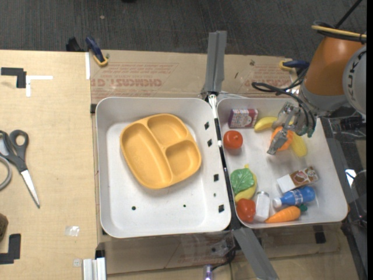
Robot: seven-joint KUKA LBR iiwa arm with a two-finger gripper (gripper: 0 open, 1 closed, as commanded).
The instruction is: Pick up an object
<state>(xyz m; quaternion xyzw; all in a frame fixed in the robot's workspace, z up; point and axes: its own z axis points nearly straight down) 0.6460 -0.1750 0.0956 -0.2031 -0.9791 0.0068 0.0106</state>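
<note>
The grey arm with the orange band is reaching in from the right over the right-hand shallow white bin (335, 179), and its claw (281, 137) is hanging low near that bin's back right corner. Whether the claw is apart, together or clamped on anything, I cannot tell; a small orange toy piece (284, 139) is sitting right at its tip, beside a yellow plastic banana (266, 123) and another yellow piece (299, 146).

Also lying in this bin are a small pink and white carton (242, 118), a red toy tomato (233, 139), a green and yellow toy vegetable (243, 181), a blue and white bottle (297, 197) and an orange toy carrot (284, 214).

The left-hand white bin (116, 212) is holding a yellow three-compartment plastic plate (160, 150). Grey-handled scissors (20, 162) are lying on the table (46, 115), well to the left.
</note>
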